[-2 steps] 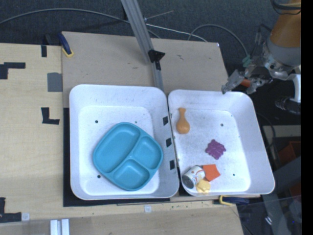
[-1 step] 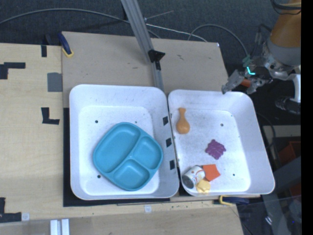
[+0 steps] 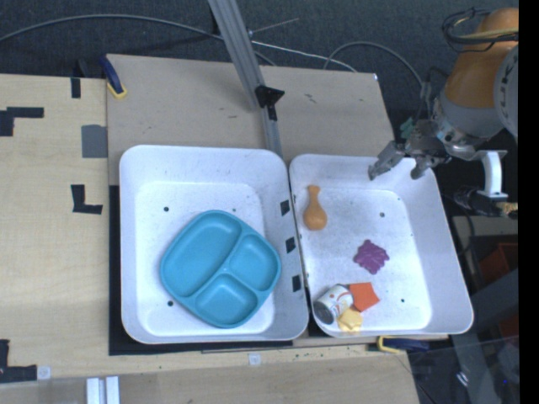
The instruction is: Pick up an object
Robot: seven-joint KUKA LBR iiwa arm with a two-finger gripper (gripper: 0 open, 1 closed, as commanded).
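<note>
Two shallow white plastic bins point(image 3: 202, 162) are set on a pale wooden bench point(image 3: 50, 225) — the two-finger gripper point(image 3: 396, 169) is held with jaws apart, nothing between them, over the right bin's far rim.

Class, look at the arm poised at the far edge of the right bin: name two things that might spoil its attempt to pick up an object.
1. The orange triangular block, yellow piece and small round cup crowd one near corner of the right white bin; the walls may block the open gripper.
2. The flat purple flower-shaped piece lies low, so fingers could slide over it.
</note>
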